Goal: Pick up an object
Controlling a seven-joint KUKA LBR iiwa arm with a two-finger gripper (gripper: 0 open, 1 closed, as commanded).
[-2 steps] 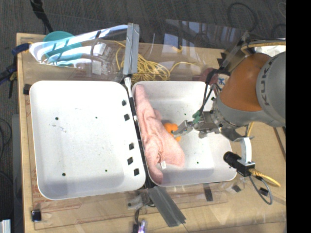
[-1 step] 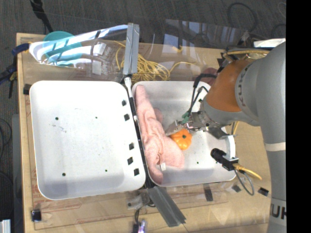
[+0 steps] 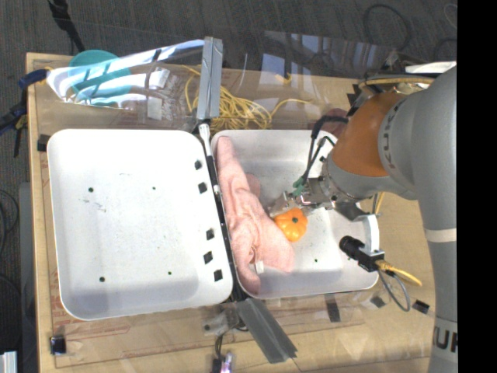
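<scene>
Your gripper [image 3: 293, 203] sat low in the right bin [image 3: 311, 282], its grip too hidden for you to tell, just at 12 o'clock of the orange ball [image 3: 290, 226] beside the pink cloth [image 3: 245, 216].

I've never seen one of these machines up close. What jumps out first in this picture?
Most striking is the big grey arm with its orange band, reaching in from the right so its gripper hangs low over the right bin. Just under it sits a small orange ball-like object, bright against the white, beside a crumpled pink cloth lying along that bin's left side. The left bin is plain white.
</scene>
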